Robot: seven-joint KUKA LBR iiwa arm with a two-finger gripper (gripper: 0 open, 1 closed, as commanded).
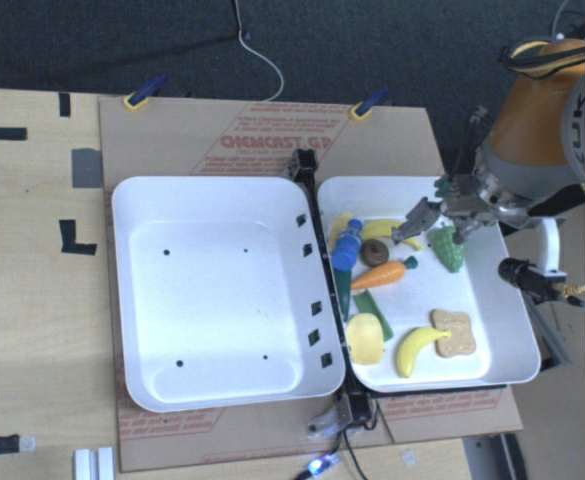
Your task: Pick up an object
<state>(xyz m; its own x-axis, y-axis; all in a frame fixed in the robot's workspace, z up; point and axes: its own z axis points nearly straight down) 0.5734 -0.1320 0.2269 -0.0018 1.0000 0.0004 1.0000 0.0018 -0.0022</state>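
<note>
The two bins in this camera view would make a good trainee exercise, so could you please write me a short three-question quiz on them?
1. True or false: the carrot lies in the left bin.
2. Which thing lies nearest the right bin's front edge? A) the blue bottle B) the banana C) the green toy
3. Fill in: the slice of toast lies just to the ____ of the banana as the camera sees it.

Key
1. False: it lies in the right bin.
2. B.
3. Right.

The tool hangs over the right bin's back part, beside the green toy.
</note>
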